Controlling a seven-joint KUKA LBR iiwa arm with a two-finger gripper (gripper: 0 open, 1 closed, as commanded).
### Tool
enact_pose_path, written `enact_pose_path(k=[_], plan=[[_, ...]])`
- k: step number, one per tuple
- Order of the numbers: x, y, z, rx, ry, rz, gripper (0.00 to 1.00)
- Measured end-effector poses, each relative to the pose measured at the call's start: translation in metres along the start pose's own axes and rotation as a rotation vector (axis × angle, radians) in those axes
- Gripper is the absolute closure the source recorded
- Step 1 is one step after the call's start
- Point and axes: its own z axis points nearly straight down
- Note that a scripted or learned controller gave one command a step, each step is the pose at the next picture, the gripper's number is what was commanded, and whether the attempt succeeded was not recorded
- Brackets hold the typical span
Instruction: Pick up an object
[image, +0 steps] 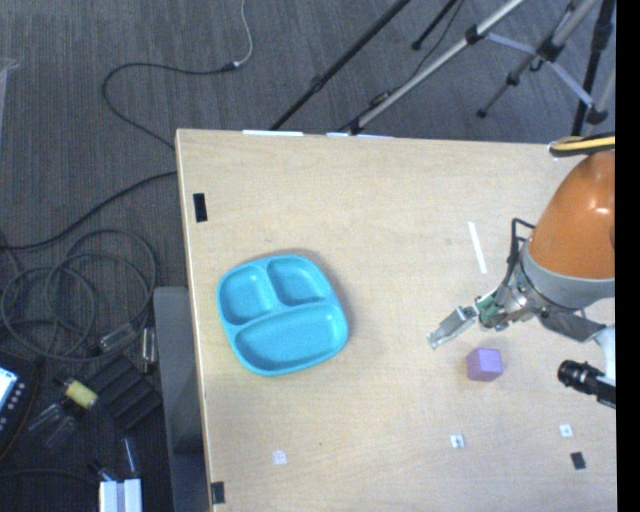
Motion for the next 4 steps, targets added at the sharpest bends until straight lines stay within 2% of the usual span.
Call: enact_pose_path(k=[1,2,3,4], plan=[[-0.038,0.04,0.116,0.0,0.001,-0.137,0.0],[-0.037,0.041,0.108,-0.001,0.004,-0.136,1.0],[0.012,0.121,0.021,-0.001,-0.002,-0.041,1.0],[-0.007,0.137,0.084,0.002,-0.003,0.026,1.0]])
